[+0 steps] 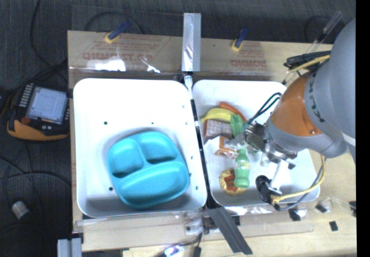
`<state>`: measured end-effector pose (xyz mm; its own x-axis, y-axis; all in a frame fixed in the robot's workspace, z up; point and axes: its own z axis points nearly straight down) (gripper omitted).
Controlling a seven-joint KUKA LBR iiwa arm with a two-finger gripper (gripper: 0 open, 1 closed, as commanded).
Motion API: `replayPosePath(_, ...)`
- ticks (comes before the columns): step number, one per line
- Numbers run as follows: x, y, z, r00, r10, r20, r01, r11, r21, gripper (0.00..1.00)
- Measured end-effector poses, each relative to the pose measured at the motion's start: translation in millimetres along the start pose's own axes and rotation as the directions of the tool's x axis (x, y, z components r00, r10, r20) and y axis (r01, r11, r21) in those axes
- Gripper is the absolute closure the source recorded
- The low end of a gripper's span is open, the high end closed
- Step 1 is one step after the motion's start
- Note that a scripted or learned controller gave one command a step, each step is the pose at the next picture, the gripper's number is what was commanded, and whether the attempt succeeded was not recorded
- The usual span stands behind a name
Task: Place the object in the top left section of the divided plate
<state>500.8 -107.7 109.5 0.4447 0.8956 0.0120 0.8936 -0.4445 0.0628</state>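
Observation:
A blue divided plate (147, 170) lies in the left bin (92, 105), with two small sections on its far side and one large section nearer the front. It holds nothing. My gripper (250, 136) hangs low in the right bin (300, 177), over a cluster of toy food: a yellow banana (215, 114), an orange piece (230, 109), a brown packet (214, 129), a silvery wrapper (227, 147) and a green bottle (241, 168). The wrist body hides the fingertips, and I cannot make out any object between them.
A red and yellow item (227, 183) lies by the bottle near the right bin's front wall. The ridge between the bins (198, 146) runs between the gripper and the plate. A handheld device (39, 110) sits on the floor to the left.

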Motion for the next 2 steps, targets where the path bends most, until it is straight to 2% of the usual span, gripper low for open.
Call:
replayPosePath(1, -7.6, -0.9, -4.7, 0.990, 0.140, -0.002, -0.140, 0.990, 0.031, 0.00)
replayPosePath(2, 50.9, -27.1, -74.3, 0.999, 0.038, 0.019, -0.039, 0.997, 0.065, 0.00)
